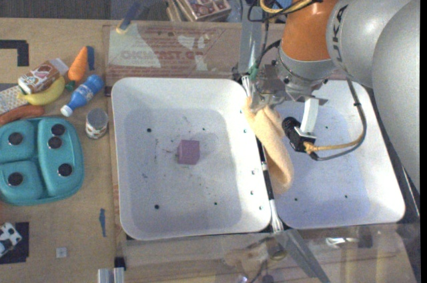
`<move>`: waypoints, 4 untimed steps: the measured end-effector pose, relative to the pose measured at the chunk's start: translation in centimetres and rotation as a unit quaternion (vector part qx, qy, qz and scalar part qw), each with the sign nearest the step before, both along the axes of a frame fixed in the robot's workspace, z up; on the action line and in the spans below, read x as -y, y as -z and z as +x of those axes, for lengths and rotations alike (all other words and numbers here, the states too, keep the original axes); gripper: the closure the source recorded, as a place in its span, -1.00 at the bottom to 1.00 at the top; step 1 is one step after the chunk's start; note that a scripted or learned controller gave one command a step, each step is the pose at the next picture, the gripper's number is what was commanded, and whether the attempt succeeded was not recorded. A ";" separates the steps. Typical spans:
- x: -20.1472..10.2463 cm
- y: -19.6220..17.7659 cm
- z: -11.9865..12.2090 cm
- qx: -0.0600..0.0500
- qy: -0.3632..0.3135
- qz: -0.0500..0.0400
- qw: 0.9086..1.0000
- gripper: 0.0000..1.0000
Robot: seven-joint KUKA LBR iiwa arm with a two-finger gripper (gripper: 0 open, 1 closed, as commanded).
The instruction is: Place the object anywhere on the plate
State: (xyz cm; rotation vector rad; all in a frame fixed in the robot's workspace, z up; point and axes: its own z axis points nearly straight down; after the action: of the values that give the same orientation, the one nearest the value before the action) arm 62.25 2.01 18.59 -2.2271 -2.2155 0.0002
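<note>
Seen from above, a wooden worktop [60, 221] carries two shallow white bins side by side. The left bin [133, 101] holds a small purple block [188, 152] lying flat near its middle, well apart from the walls. The right bin [373, 201] sits under a large grey arm with an orange band [313, 8], which reaches in from the right.

Below the arm's wrist, the pincer [261, 100] is over the seam between the two bins. A pale yellow cloth [275, 145] hangs down from it, limp and folded, draping along the divider and into the near edge of the right bin. The top of the cloth appears pinched at the pincer, so it looks closed on the cloth, though the wrist hides the tips.

The cloth looks light, soft and floppy. It will sag and swing when lifted, and a loose corner could snag on a bin rim. A pinch at one upper edge, as here, seems the sensible hold.

To the left of the bins lies a teal divided plate [40, 161], beside a small can [97, 123], a toy bottle [83, 95], a carrot [79, 63] and a banana [41, 93]. The cloth is well apart from that plate.
</note>
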 end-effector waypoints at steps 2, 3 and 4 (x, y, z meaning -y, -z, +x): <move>1.2 -3.9 -7.4 -0.002 -0.189 0.000 0.982 1.00; -6.1 -2.1 -7.0 -0.001 -0.164 0.000 0.986 1.00; 1.8 0.1 -5.1 -0.001 -0.186 0.000 0.983 1.00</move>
State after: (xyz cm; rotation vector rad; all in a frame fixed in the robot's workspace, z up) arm 57.19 0.17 18.49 -1.7761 -2.5897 0.0034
